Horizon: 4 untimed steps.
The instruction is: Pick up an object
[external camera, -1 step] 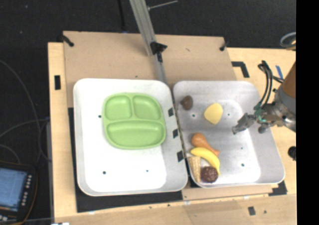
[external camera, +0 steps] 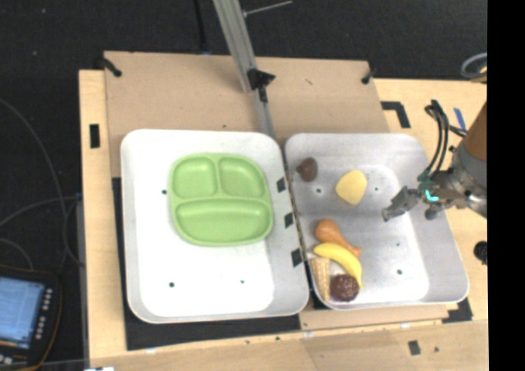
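I am steering the arm from far away, and I see two white bins. The left bin (external camera: 148, 279) has a green tray (external camera: 221, 199) with three little rooms in it. The right bin (external camera: 435, 271) has the play food, and that is where I want to pick.

My gripper (external camera: 399, 204) hangs over the right bin at about 3 o'clock. Its fingers look a little apart, and nothing is between them. They do not touch any food.

The closest thing is the yellow lump (external camera: 351, 186), near the gripper toward 9 o'clock. It sits alone, so I think it is the best pick. A small brown ball (external camera: 307, 168) is at 10 o'clock in the bin. Down at 7 o'clock lie an orange carrot (external camera: 332, 234), a banana (external camera: 340, 258) and a dark berry (external camera: 344, 287), all touching in a pile.

To do it well, I would slide over the yellow lump, put one finger on each side, go down low, then squeeze slowly. The pile looks harder to grab from.

I see no words or labels I can read.
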Available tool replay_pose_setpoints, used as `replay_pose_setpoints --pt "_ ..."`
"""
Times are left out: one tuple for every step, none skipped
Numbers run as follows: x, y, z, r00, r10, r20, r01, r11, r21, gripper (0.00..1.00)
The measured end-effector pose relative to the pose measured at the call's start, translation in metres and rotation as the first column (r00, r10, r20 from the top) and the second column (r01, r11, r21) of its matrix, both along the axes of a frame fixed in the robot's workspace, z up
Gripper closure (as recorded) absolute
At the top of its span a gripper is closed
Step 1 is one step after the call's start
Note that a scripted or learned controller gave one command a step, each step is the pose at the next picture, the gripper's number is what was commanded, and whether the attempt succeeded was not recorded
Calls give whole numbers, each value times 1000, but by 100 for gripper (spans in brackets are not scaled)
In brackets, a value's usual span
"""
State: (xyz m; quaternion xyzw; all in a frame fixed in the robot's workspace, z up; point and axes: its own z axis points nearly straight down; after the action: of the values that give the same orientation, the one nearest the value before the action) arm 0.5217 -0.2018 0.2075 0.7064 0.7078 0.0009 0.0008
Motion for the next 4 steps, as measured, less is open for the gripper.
replay_pose_setpoints --pt "7 6 -50 1000 0 -5 0 1000 0 0" --pt "6 5 -103 1000 -2 -6 2 1000 -1 0" --pt "8 4 -88 1000 -6 2 6 1000 -2 100" --pt "14 12 -37 1000 2 5 -2 1000 -3 100"
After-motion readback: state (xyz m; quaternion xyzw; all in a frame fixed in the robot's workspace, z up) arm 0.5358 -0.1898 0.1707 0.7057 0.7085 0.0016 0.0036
